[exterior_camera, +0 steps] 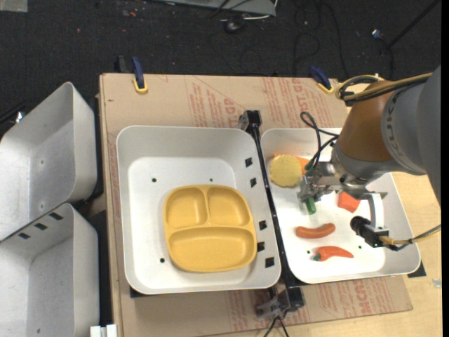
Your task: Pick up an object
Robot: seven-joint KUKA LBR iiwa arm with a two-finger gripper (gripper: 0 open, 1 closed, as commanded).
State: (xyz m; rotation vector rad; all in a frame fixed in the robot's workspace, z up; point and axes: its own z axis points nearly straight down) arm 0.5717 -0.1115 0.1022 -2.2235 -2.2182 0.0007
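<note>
- The arm (393, 128) comes in from 3 o'clock, its orange band above the wrist, and bends down over the right bin (403, 255).
- The gripper (309, 196) hangs low over the middle of that bin; a small green piece (309, 205) shows right at its tip.
- I cannot tell how the gripper is set, nor whether the green piece is held, since the wrist hides that area.
- A pale yellow round object (285, 170) lies at 11 o'clock from the gripper, just beside it, near the bin's left wall.
- A small orange block (348, 202) lies at 3 o'clock from the gripper, close to it.
- A red sausage-shaped piece (315, 231) lies at 6 o'clock from the gripper, apart from it.
- An orange carrot-like piece with a green end (332, 253) lies further toward 6 o'clock, near the bin's front wall.
- The left bin (133, 188) holds a yellow divided tray (209, 227), lying flat at its centre.
- Both bins sit side by side on a cardboard sheet (203, 93).
</note>
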